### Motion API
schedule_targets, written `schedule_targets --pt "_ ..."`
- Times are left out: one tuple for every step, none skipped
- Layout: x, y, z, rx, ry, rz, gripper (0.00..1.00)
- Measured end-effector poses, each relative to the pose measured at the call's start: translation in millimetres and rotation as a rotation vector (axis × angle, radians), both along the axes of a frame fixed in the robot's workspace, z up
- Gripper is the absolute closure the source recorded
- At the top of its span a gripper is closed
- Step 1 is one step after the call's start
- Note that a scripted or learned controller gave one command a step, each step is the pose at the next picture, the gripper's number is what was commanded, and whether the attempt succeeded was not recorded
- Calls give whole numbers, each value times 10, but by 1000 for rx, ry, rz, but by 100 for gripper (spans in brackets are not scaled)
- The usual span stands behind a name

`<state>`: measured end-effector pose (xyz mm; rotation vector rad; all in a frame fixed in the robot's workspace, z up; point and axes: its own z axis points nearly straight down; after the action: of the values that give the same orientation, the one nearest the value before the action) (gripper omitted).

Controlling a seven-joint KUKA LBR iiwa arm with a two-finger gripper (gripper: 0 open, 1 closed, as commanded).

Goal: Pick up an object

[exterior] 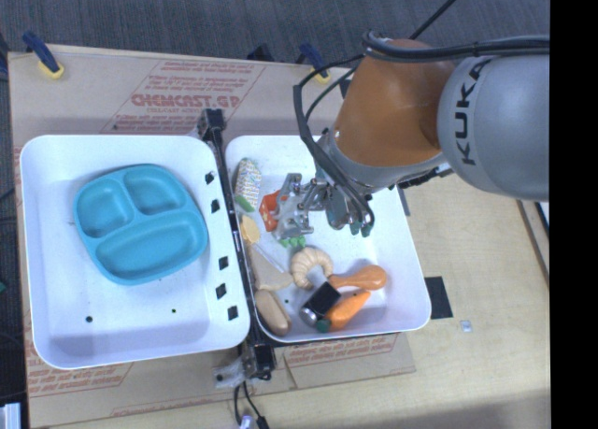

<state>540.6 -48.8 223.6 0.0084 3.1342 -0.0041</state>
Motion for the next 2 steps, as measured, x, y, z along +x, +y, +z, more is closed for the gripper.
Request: schedule_targets --pt "12 2 106 -1 -2 3 100" --pt "246 -214 334 -1 6 611 100"
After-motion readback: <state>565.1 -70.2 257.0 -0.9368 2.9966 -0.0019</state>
